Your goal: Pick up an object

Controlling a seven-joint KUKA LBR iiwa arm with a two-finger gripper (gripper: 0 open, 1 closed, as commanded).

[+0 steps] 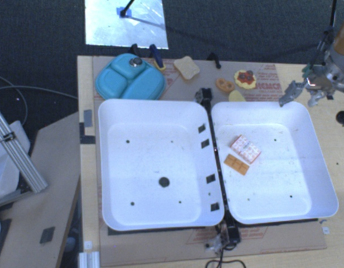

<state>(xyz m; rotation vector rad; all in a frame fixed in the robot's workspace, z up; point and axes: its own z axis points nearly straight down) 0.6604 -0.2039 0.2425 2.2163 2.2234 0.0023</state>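
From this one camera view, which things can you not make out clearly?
- The gripper, camera view: blurred and close to the right edge; the state of its grasp cannot be judged.
- The arm: cut off by the right edge.
- The patterned packet and the orange wafer in the right bin: the print is too small to read.
- The dark spot in the left bin: too small to identify.

bench (pixel 88 205) carries two shallow white bins side by side: left bin (pixel 110 149), right bin (pixel 316 166). behind bins on bench: blue divided plate (pixel 130 78), toast slice (pixel 187 67), small orange pastry-like piece (pixel 224 84), round yellow-and-red toy food (pixel 245 79), pale yellow piece (pixel 236 96) touching right bin's rim.
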